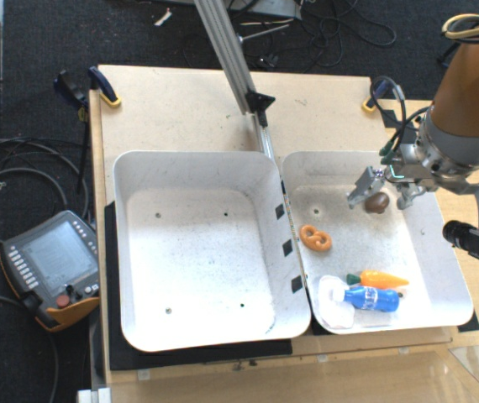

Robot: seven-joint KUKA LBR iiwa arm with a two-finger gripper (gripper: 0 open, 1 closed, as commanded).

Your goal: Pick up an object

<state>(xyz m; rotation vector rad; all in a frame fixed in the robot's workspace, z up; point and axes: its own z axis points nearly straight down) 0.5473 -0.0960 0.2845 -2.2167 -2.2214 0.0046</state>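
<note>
Inside right bin (441,263): pretzel (315,238), carrot (384,280), bottle (372,298), brown ball (377,202).

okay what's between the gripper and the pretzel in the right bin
In the camera view, bare bin floor separates the gripper, by a brown object, from the pretzel.

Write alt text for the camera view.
A grey robot arm reaches from the right, its gripper spread around a small brown object in the right white bin. A pretzel, an orange carrot and a blue bottle lie nearer.
</note>
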